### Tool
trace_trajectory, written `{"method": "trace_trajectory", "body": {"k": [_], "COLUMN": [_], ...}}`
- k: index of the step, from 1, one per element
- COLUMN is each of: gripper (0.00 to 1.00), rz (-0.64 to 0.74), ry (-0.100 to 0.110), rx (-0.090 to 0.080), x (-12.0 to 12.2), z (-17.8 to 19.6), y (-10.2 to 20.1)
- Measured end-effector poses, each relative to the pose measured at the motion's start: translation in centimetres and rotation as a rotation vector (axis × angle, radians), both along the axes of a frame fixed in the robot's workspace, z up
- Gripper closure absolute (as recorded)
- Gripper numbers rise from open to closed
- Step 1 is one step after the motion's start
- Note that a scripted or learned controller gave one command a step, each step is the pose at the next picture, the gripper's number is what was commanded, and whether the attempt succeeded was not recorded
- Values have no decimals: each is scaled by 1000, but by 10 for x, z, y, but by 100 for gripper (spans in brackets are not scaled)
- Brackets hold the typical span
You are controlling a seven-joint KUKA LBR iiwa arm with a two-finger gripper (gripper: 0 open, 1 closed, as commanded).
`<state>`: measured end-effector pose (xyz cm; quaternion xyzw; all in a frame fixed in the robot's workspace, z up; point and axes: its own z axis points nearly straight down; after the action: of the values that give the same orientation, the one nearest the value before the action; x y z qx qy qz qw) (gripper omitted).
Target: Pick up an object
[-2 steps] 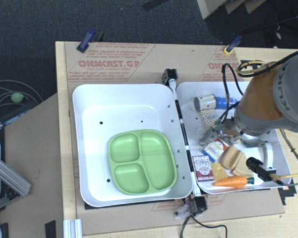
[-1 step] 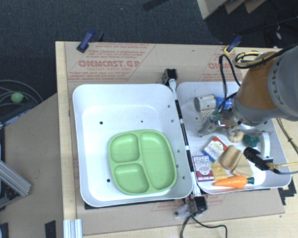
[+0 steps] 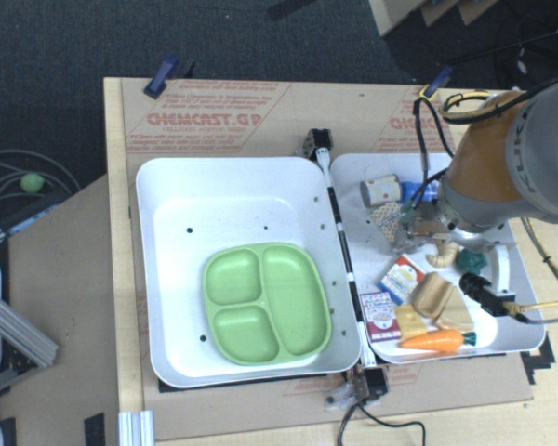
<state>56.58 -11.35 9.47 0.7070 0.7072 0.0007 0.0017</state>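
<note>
objects: carrot (image 3: 431,341), tan block (image 3: 431,295) and small packets heaped in the right bin (image 3: 532,340) | tool (image 3: 426,231) low over the pile's far side, grip state cannot tell | step: reaching in to pick | next: settle on one piece, lift | left bin (image 3: 167,249) holds green tray (image 3: 264,302)

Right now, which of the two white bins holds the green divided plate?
The left bin, the one farther from the arm. It holds the green divided plate; the right bin holds a clutter of small items, including an orange carrot.
</note>
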Motion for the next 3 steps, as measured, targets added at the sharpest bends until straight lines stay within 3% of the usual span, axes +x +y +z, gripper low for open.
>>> {"method": "trace_trajectory", "body": {"k": [1, 2, 3], "gripper": [0, 0, 0], "rz": [0, -1, 1], "ry": [0, 5, 2], "rx": [0, 2, 1], "x": [0, -37, -7], "z": [0, -11, -10], "y": [0, -3, 3]}}
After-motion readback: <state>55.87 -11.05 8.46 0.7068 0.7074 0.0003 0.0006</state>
